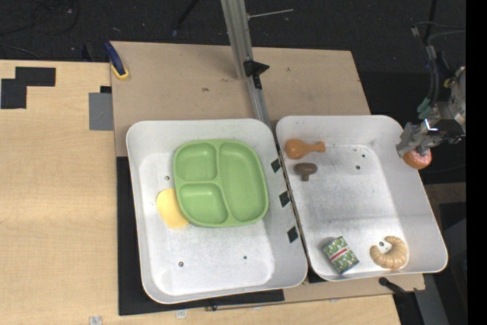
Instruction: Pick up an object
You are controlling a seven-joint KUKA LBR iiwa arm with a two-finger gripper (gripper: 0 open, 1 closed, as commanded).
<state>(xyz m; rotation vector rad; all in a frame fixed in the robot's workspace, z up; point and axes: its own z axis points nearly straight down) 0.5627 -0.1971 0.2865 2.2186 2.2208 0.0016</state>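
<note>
A: See the gripper (418, 146) at the right bin's (415, 198) far edge? A small round orange-red object (417, 157) sits right under it, seemingly pinched between its closed tips.

B: Lifted clear, I'd guess, so it can travel. And inside?

A: An orange drumstick-shaped toy (303, 148), a brown mushroom-like piece (305, 170), a green printed box (339, 254), lettering unreadable, and a tan croissant (389, 252). The left bin (205, 270) holds a green divided plate (220, 183).
</note>
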